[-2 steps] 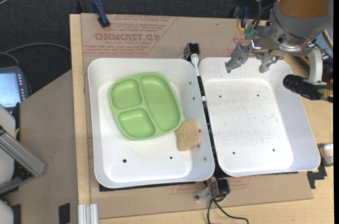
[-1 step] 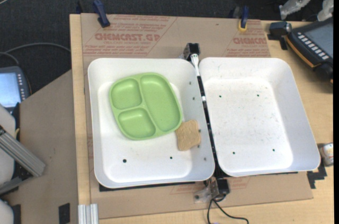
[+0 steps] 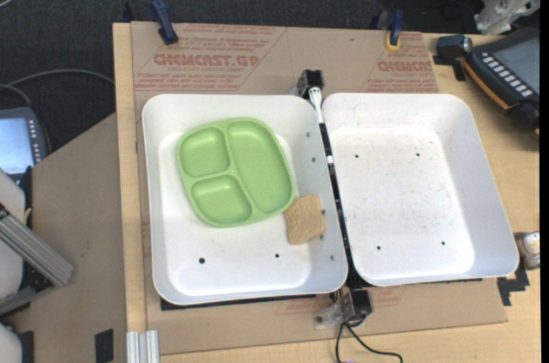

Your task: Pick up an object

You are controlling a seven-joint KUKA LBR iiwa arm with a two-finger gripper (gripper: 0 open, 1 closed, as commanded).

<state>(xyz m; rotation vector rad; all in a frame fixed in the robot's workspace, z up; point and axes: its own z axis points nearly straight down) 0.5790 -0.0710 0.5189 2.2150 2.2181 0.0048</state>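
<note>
Two white bins sit side by side on a cardboard-topped bench. The left bin [image 3: 167,181] holds the only candidates: a green plate [image 3: 236,172] w/ three compartments, lying flat near bin centre, and a tan sponge [image 3: 304,220] at the plate's 4 o'clock, touching or just under its rim; can't tell which. The right bin [image 3: 480,181] has only dark specks on its floor.

The arm and claw aren't anywhere I can point to, so the claw's state is unknown: can't tell if it's spread or closed, and nothing is gripped as far as I can judge. Task looks not yet begun.

Risks, as I judge them:
- Plate: wide, low, smooth. Fingers prob can't span it; only the rim or a divider ridge gives purchase. A pinch on the rim could slip or tip the plate, and lifted by one edge it may swing and drop.
- Sponge: better target, but it's soft and sits close to the bin's 3 o'clock wall and against the plate. A descent slightly off toward 9 o'clock hits the plate rim; off toward 3 o'clock hits the bin wall or the dark clip strip [image 3: 326,155] betw. the bins.
- Sponge may compress and slide out if gripped shallow.
- Pushing down hard on either could shove the plate toward 10 o'clock and shift both.
</note>
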